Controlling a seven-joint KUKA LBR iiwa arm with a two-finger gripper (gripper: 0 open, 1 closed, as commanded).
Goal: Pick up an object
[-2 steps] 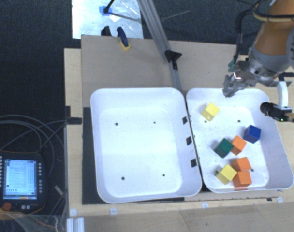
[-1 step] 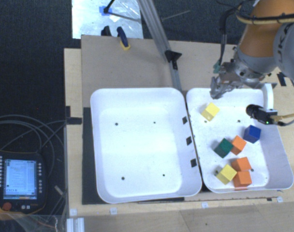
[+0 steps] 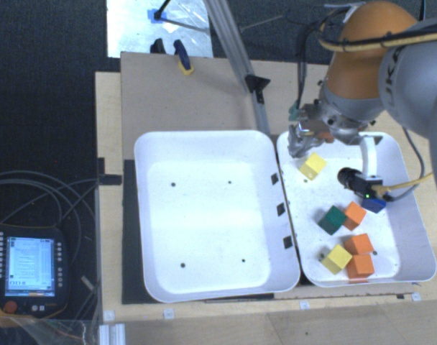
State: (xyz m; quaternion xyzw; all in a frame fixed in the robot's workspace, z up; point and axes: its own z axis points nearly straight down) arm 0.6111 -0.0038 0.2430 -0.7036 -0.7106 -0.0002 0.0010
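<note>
- Hovering low at the far end of the right bin (image 3: 412, 261), the pincer (image 3: 302, 144) hangs just above a yellow cube (image 3: 312, 166); whether it is open or closed cannot be told.
- Yellow cube: lies tilted on the bin floor, near the wall shared with the left bin (image 3: 150, 192). Probably light, rigid and smooth; best taken across two opposite flat faces.
- Nearer end of the right bin: a green cube (image 3: 332, 220), three orange blocks (image 3: 360, 266) and a second yellow block (image 3: 337, 258), clustered close together.
- Table (image 3: 197, 99): carries both bins.
</note>
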